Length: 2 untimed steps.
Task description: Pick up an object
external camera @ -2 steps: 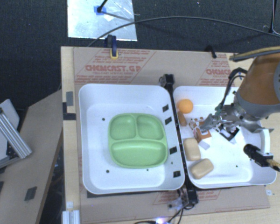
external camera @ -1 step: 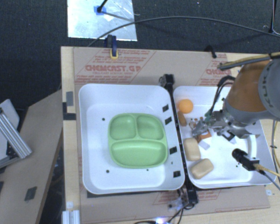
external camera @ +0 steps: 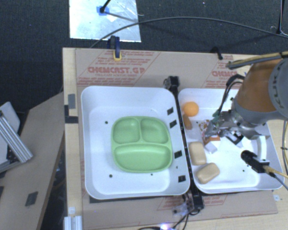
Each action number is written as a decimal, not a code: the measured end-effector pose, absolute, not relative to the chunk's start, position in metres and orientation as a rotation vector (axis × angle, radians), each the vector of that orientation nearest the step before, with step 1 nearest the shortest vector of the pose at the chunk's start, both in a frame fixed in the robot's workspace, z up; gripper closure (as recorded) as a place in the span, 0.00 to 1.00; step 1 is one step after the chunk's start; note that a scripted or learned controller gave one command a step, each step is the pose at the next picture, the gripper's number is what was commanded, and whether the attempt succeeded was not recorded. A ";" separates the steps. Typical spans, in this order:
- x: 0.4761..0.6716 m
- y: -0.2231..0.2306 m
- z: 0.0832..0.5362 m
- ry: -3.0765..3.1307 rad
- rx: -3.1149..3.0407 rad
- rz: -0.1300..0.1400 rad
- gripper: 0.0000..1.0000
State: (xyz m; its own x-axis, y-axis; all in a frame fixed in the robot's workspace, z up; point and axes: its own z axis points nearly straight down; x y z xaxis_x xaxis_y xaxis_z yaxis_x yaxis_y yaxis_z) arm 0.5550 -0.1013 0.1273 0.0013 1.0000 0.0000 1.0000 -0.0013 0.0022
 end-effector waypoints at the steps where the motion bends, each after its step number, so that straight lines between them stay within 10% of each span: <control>1: 0.565 -0.100 0.176 2.223 2.214 0.004 1.00; 2: 0.567 -0.100 0.212 2.223 2.214 0.005 1.00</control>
